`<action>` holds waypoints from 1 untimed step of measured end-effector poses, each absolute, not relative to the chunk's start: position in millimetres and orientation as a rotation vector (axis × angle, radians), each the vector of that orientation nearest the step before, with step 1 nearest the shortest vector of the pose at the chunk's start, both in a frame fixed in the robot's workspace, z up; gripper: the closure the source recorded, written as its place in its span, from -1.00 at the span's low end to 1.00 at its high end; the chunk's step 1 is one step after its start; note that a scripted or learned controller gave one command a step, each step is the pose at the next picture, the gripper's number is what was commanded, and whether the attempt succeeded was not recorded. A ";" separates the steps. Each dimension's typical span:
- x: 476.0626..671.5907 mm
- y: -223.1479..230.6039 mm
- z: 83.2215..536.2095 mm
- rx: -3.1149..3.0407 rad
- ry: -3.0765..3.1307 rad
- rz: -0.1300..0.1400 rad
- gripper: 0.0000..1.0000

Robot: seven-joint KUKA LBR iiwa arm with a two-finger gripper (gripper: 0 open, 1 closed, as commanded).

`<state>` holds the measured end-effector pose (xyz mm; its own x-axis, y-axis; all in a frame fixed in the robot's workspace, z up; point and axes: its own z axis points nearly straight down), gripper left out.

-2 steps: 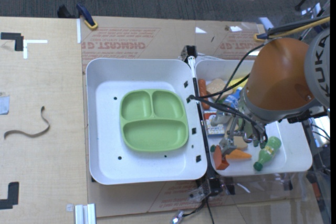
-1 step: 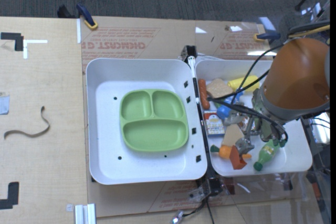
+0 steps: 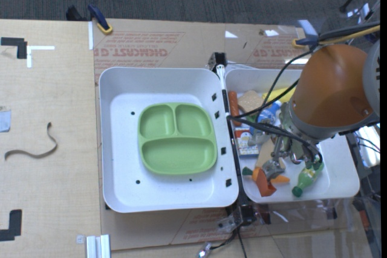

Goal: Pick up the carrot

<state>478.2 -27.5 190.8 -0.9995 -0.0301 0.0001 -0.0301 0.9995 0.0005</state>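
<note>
The small orange carrot with green top (image 3: pixel 266 180) lies in the right white plastic bin (image 3: pixel 338 190), at its 7 o'clock corner; the gripper (image 3: pixel 283 161) hangs just at its 1 o'clock, ready to descend; whether its jaws are open I cannot tell; a green plastic bottle (image 3: pixel 305 179) lies at 3 o'clock
</note>
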 end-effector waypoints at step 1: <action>482.2 -72.0 191.5 0.162 -3.140 0.000 -1.00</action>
<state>482.2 -72.0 191.5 -0.9947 -0.1027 -0.0029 -0.1027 0.9947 -0.0002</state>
